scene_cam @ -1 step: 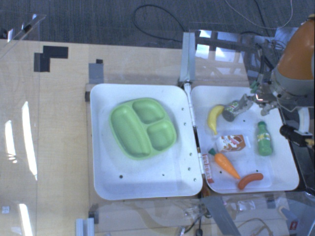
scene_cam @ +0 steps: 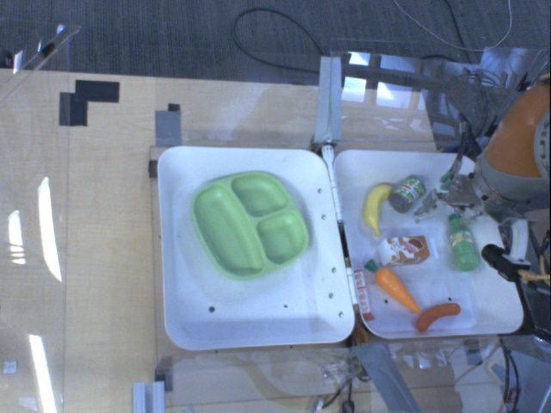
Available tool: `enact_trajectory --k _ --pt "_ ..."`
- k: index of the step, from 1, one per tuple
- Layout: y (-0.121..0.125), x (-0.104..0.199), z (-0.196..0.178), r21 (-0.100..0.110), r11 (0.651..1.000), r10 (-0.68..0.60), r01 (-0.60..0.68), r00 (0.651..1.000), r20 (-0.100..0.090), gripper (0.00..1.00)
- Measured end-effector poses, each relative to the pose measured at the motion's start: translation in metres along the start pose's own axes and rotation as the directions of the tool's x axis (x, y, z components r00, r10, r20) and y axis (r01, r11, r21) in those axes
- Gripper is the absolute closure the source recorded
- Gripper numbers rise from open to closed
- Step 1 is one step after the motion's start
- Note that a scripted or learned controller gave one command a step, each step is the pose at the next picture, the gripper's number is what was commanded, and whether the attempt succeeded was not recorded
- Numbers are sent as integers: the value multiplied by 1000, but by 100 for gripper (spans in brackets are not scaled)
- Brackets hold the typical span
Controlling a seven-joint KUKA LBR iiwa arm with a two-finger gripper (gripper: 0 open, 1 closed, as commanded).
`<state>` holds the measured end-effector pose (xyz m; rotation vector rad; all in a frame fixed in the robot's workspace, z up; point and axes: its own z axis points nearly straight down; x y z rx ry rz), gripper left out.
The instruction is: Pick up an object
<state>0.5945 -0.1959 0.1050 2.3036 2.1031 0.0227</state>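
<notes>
The right bin (scene_cam: 495, 321) holds several small items. A yellow banana (scene_cam: 374, 206) lies near its left side, with a grey-green can (scene_cam: 406, 194) beside it. A white and brown pouch (scene_cam: 405, 249) sits in the middle. Below it lie an orange carrot (scene_cam: 397, 288) and a reddish sausage (scene_cam: 437, 315). A green bottle (scene_cam: 462, 244) stands toward the right. My gripper (scene_cam: 449, 193) hangs over the bin's upper right, between the can and the bottle, under the orange-banded wrist (scene_cam: 516, 136). Nothing is seen held in it.
The left bin (scene_cam: 181, 317) carries a green divided plate (scene_cam: 250, 224) with three compartments. A metal divider (scene_cam: 327, 110) runs up between the bins. Cables (scene_cam: 275, 24) trail over the dark floor behind the bench.
</notes>
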Motion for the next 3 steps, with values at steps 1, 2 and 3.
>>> enact_trajectory --k 1,2,3 --pt "-12 -3 16 16 996 -86 86 996 -5 0" --pt "-8 -2 3 6 996 -88 88 996 -5 100" --pt "-2 56 -89 17 997 -74 74 997 -5 100"
